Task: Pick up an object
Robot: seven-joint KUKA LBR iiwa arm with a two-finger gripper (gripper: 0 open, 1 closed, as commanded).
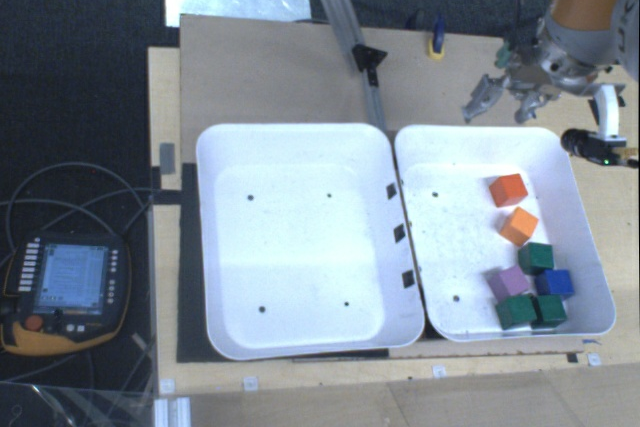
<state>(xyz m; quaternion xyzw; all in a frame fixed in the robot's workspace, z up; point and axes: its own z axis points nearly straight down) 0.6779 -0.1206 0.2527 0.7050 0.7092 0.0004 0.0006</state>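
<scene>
The arm comes in at the upper right, orange band above the wrist, and its hand [505, 103] hangs over the bare surface [280, 75] just beyond the far rim of the right bin [440, 245]. Its two fingers are spread apart with nothing between them.

All the blocks sit in that right bin, along its right side. A red-orange cube [508, 189] lies farthest back, with a lighter orange cube [518, 226] just in front of it. Nearer the front corner is a tight cluster: a dark green cube [536, 257], a blue cube [555, 283], a purple cube [510, 282] and two more green cubes [530, 312] touching side by side at the front wall.

The left bin [300, 245] stands beside it, rims touching. A teach pendant [65, 290] lies off to the left with its cables.
</scene>
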